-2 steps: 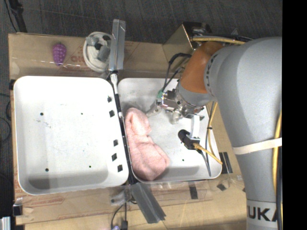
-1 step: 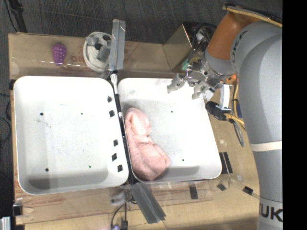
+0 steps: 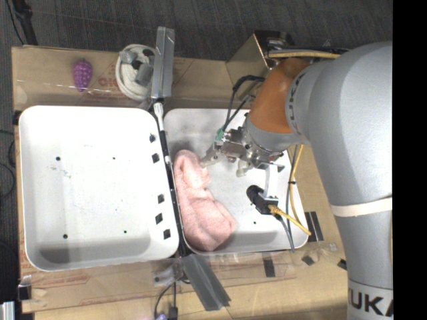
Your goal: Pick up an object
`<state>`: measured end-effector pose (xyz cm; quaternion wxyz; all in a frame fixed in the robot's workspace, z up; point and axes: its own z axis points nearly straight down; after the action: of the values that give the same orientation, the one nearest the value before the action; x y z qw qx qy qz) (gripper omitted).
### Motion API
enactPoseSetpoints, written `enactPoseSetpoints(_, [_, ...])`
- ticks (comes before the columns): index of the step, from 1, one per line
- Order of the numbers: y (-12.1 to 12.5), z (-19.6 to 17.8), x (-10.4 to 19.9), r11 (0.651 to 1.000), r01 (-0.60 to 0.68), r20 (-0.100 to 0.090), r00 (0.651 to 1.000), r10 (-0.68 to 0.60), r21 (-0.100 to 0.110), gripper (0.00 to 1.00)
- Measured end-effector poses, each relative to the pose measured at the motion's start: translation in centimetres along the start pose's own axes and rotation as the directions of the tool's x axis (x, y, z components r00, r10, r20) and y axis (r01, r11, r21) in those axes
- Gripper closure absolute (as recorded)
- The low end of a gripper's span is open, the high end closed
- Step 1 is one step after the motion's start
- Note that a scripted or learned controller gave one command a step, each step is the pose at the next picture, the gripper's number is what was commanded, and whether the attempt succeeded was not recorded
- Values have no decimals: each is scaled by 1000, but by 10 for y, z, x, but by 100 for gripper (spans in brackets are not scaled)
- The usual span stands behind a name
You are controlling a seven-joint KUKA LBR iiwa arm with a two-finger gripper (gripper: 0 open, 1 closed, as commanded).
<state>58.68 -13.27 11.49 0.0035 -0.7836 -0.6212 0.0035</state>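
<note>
The left bin (image 3: 87,185) holds nothing to grasp. In the right bin (image 3: 233,122), a pink cloth (image 3: 199,202) lies crumpled against the left wall, resting on the bin floor, so the pick looks not yet done. The end effector (image 3: 230,153) hangs just right of the cloth's upper end; I cannot tell how it is set. Closing on the cloth and lifting remain.

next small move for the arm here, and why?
Probably shift the gripper a little toward the left bin and lower it onto the pink cloth. The cloth lies along the left wall of the right bin, and the gripper sits at the cloth's upper end, not over its bulk. Whether it already touches the cloth cannot be told.
</note>
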Motion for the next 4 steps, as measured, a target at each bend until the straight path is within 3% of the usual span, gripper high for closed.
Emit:
enactPoseSetpoints(1, [33, -34, -23, 998, 64, 0, 998, -64, -4, 0])
enactPoseSetpoints(2, [10, 25, 21, 978, 210, 0, 978, -210, -5, 0])
enactPoseSetpoints(3, [-66, 25, -3, 988, 152, 0, 988, -152, -5, 0])
enactPoseSetpoints(4, [-29, 11, -34, 933, 361, 2, 933, -361, -8, 0])
